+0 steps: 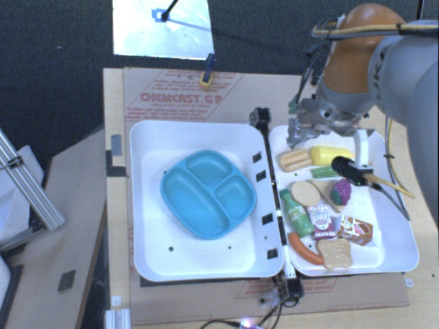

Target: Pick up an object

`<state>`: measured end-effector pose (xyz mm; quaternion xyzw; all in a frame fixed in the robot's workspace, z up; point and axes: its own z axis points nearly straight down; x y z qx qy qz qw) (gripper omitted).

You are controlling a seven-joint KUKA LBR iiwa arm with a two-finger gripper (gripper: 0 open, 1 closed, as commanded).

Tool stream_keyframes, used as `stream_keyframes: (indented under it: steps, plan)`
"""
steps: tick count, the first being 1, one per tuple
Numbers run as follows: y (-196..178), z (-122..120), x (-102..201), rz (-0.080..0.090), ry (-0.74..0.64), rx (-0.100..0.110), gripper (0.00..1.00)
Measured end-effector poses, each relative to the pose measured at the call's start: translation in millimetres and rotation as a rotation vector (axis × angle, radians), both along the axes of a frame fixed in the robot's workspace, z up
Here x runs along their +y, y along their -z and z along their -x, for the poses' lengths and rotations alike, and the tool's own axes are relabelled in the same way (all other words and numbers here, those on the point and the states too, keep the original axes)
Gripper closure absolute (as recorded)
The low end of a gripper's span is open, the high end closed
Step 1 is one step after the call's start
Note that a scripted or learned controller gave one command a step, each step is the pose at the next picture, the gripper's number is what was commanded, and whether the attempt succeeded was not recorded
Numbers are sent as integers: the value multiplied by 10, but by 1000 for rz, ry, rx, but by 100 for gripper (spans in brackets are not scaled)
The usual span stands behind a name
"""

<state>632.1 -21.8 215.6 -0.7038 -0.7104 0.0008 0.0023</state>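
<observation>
The pincer [296, 137] hangs at the far left corner of the right bin [405, 256], close to the ridge where the two bins meet; whether it is wide or narrow cannot be told from this angle. Just below it lies a bread roll [295, 160], with a yellow banana [330, 155] touching the roll on the right. Further toward the near rim sit a green bottle [296, 214], a purple plum [341, 191], a slice of toast [335, 253] and an orange carrot [306, 249], packed closely. To the pincer's left, the left bin [147, 252] holds a blue divided plate [208, 192], with bare floor around it.
</observation>
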Motion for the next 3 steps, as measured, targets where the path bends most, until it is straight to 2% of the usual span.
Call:
stream_keyframes:
  steps: [1, 2, 3]
  plan:
    - [-97, 28, 411, 1, 0, -2, 100]
    - [-68, -24, 179, 3, 9, -2, 100]
    - [29, 76, 269, 2, 5, 1, 100]
